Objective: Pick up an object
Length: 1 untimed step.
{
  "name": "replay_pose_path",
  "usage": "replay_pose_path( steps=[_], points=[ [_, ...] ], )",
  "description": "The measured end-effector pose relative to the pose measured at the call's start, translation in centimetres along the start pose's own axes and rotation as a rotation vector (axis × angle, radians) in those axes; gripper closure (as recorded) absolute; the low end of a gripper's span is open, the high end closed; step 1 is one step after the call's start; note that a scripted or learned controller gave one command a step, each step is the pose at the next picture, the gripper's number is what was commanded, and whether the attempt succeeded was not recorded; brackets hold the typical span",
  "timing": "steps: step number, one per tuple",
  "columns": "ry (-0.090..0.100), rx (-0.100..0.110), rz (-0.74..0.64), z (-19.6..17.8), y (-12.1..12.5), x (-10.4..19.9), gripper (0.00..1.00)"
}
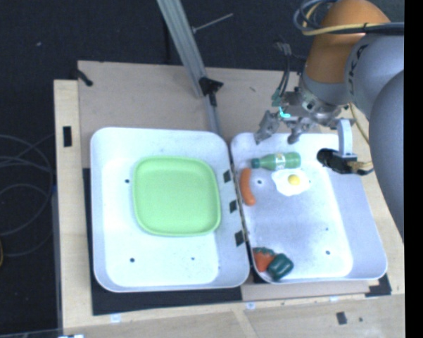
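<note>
In the right bin [352,259] a green bottle [277,162] lies on its side near the far wall. A fried egg toy [291,182] sits just in front of it. An orange sausage-shaped piece [247,186] lies along the bin's left wall. An orange-red piece [263,258] and a dark green block [280,265] rest in the near left corner. My gripper [278,133] hangs over the far edge of the bin, just beyond the bottle. It is open, with nothing between its fingers.
The left bin [112,259] bears a light green square plate [176,195]. A grey metal bar [183,37] slants down from the top to the gap between the bins. The arm's grey body fills the upper right.
</note>
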State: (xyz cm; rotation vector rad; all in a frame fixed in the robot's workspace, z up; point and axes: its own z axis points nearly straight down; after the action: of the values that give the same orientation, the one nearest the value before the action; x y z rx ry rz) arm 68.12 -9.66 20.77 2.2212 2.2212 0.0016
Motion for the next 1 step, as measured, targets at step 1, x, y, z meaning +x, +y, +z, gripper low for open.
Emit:
replay_pose_path(
  steps=[1],
  points=[
    [0.000,0.000,0.000,0.01,0.00,0.00,0.00]
  ],
)
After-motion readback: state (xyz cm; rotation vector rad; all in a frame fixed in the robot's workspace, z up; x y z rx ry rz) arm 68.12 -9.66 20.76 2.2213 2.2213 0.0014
